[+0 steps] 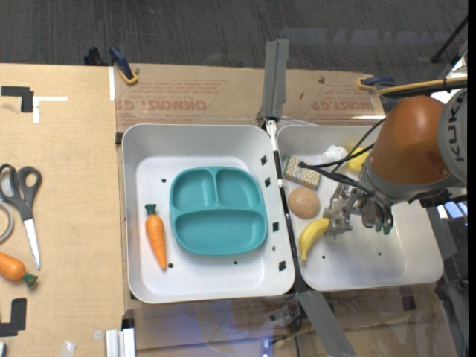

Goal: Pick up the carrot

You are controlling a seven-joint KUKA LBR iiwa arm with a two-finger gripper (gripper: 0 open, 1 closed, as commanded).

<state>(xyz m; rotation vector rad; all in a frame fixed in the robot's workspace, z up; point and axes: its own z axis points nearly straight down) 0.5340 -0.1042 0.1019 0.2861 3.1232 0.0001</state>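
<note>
The carrot [155, 236], orange with a green stub at its top, lies lengthwise on the floor of the left bin [141, 155], between the bin's left wall and a teal divided plate [219, 210]. My gripper [361, 222] hangs low over the right bin [387, 262], far to the right of the carrot and just right of a banana [312, 235]. Its fingers stand apart with nothing between them. The orange wrist band [409, 151] hides part of the bin's back.
In the right bin lie a brown egg-shaped thing [303, 202], a speckled block [300, 173], white crumpled stuff [331, 155] and a yellow piece [358, 158]. On the bench at far left are scissors [22, 203] and a second carrot [12, 267].
</note>
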